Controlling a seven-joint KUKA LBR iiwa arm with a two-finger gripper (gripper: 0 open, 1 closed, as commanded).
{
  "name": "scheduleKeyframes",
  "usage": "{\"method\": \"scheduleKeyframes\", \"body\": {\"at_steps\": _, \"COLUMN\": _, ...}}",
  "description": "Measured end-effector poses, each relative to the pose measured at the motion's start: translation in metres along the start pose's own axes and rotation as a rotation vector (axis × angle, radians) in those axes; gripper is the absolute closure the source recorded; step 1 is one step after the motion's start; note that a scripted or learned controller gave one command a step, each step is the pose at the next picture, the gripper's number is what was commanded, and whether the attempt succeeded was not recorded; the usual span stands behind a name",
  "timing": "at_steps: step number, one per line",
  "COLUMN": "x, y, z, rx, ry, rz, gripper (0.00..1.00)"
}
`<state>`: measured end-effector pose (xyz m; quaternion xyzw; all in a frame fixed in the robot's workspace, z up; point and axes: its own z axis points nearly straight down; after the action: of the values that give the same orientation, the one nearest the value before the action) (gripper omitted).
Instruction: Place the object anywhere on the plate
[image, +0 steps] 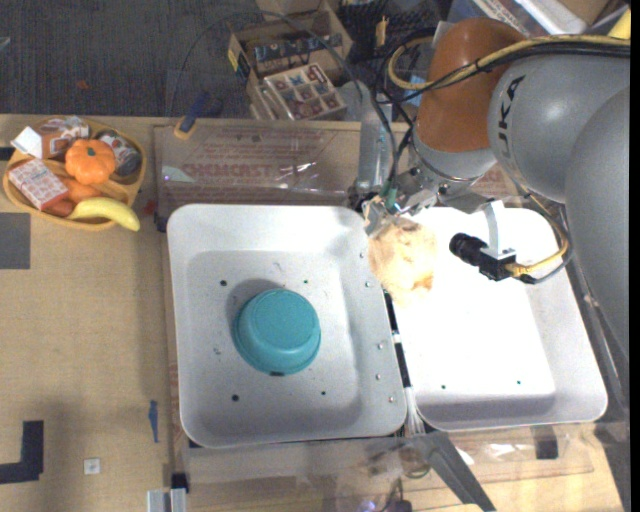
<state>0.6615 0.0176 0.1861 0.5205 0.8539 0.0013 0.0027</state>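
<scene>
A teal round plate (278, 331) lies in the middle of the left bin (200, 400). A pale yellow-cream soft object (403, 258), blurred, hangs over the rim between the two bins, at the top left corner of the right bin (520, 400). My gripper (386, 212) is directly above it, shut on the object's top end. The object is up and to the right of the plate, apart from it. The grey arm with its orange band (460, 70) reaches in from the upper right.
A black cable plug (478, 254) hangs from the wrist over the right bin. A basket of toy fruit (75, 172) sits at the far left of the bench. Boxes (290, 70) and a clear plastic sheet (260, 165) lie behind the bins.
</scene>
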Motion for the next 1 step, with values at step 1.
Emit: {"method": "scheduleKeyframes", "body": {"at_steps": 1, "x": -0.0014, "y": 0.0011, "z": -0.0364, "rx": 0.005, "ry": 0.002, "rz": 0.000, "gripper": 1.00}}
